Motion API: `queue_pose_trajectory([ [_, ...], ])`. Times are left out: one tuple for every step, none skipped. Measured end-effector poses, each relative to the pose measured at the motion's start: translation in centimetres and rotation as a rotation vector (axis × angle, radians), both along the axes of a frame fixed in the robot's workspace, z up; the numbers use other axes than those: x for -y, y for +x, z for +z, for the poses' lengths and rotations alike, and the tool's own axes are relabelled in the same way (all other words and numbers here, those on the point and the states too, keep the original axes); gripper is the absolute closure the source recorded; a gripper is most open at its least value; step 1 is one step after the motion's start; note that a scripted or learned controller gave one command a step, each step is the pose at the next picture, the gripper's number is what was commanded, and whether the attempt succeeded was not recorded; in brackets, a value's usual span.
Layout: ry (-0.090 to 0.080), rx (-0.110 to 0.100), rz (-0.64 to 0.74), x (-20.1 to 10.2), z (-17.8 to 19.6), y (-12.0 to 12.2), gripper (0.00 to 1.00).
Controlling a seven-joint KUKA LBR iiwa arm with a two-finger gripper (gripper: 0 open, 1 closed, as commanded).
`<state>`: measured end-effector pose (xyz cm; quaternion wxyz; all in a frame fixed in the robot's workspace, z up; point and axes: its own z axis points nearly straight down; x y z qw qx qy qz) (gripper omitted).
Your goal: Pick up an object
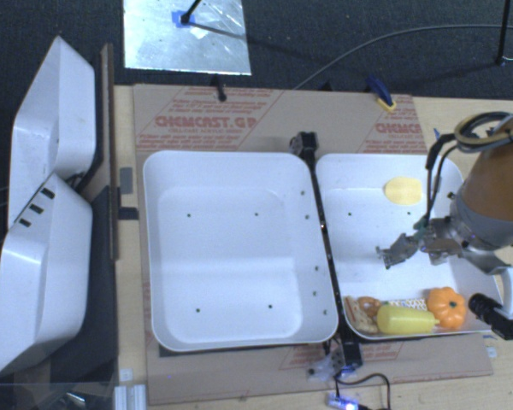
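Hovering in the right bin (359,229), the end effector (392,255) holds nothing.

White bins (231,246); pale yellow disc (403,190); orange pumpkin (445,307); yellow fruit (403,319); grey pincer (392,255).

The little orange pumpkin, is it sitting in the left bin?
No, the orange pumpkin lies in the right bin, by its near edge, next to a yellow toy.
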<state>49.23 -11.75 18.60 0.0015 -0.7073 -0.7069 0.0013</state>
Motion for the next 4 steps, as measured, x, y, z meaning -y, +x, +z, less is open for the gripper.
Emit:
queue_pose_trajectory([
  [-0.001, 0.005, 0.001, 0.0, 0.2, 0.1, 0.0],
  [0.0, 0.002, 0.0, 0.1, -4.0, 0.0, 0.0],
  [0.0, 0.001, 0.0, 1.0, -8.8, -0.1, 0.0],
  [0.0, 0.004, 0.001, 1.0, -10.2, -0.1, 0.0],
])
